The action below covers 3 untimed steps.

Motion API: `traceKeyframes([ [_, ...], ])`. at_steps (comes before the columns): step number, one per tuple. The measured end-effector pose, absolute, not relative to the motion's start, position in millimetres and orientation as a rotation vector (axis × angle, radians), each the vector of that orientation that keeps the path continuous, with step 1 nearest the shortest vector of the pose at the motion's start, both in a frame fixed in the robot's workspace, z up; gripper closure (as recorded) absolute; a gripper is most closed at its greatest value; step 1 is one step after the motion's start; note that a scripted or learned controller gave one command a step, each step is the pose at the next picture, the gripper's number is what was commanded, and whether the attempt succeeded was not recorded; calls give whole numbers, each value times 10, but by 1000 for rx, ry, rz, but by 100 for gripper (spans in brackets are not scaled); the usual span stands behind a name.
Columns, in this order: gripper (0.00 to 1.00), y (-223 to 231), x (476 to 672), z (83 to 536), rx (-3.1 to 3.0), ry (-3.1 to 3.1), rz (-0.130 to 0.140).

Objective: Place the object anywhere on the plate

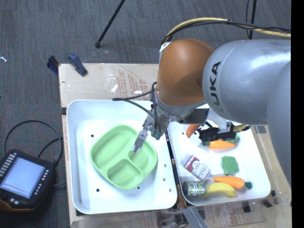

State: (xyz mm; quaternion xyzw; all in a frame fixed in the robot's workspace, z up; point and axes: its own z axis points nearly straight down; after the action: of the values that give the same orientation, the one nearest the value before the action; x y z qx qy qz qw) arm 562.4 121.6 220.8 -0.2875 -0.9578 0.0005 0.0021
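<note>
Overhead slanted view of the counter (95,80) bearing two shallow white bins; the left bin (78,127) contains a light green divided plate (114,163), the right bin (256,160) a scatter of small objects; the grey arm with its orange band (183,72) enters from the right and reaches over the divide between the bins; the end effector (139,144) hangs above the upper right part of the plate, over its large compartment; whether its fingers are apart or together cannot be told, and nothing is visible between them; objects in the right bin: an orange carrot-like piece (191,129) near the upper left corner, a second orange piece (222,145) beside a black fitting, a red-and-white packet (196,167), a green leafy piece (230,165), a small dark can (194,188), a yellow banana (220,189), and a carrot (230,180) just above the banana; a handheld pendant with a screen (23,179) lies on the floor to the left.
</note>
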Motion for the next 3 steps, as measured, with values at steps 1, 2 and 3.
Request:
traceKeyframes([
  [1, 100, 1204, 5634, 2295, -907, -3002, 1],
  [2, 100, 1574, 5138, 2016, -541, -3091, 1],
  [3, 100, 2441, 5046, 2271, -435, -3110, 0],
])
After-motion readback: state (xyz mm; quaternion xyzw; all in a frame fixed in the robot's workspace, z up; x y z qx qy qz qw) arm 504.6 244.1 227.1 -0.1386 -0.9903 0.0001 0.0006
